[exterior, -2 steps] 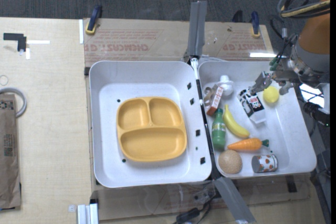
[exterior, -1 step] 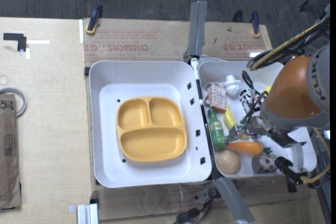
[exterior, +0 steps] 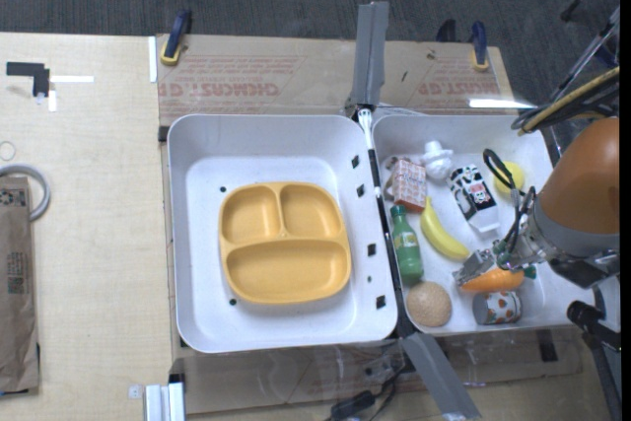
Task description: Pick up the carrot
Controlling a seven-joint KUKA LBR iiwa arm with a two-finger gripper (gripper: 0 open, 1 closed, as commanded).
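Reaching in from right | tool (exterior: 498,263) low over carrot (exterior: 492,280) | finger spread unclear

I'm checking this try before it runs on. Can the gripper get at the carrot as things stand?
Probably yes. The gripper is right at the carrot, with nothing lying over it; the can and banana beside it crowd it somewhat.

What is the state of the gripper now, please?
Gripper: at the carrot in the right bin; whether it is open, closed or holding cannot be told.
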